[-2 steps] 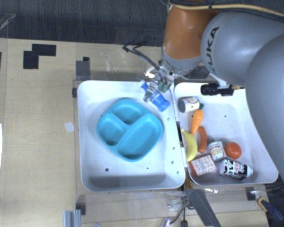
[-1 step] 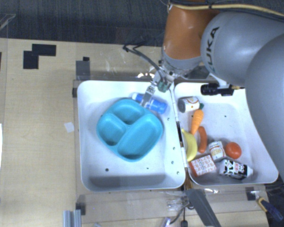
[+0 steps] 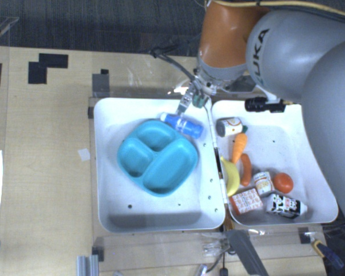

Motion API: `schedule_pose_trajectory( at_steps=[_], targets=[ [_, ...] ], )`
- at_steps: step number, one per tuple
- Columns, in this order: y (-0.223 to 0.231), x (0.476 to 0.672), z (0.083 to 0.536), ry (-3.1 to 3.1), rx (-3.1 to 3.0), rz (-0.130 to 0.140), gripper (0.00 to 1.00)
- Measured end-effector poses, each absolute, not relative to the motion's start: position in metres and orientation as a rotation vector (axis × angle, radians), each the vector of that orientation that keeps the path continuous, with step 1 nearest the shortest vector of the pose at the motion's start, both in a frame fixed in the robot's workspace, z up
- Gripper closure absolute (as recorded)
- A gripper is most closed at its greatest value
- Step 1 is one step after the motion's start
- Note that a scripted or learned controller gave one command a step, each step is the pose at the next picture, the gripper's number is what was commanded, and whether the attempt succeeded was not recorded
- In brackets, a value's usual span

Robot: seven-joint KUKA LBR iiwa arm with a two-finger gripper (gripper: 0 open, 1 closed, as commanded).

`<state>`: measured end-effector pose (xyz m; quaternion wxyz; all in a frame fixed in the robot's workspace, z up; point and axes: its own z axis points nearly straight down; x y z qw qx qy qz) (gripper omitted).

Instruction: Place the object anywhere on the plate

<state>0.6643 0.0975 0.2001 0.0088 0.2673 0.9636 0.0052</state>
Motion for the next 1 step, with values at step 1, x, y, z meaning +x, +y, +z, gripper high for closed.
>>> schedule_pose_trajectory(
  at_steps=[1],
  targets=[
    [0.0590,0.6189,0.1862,3.093,0.513,0.005,1.00]
  ],
)
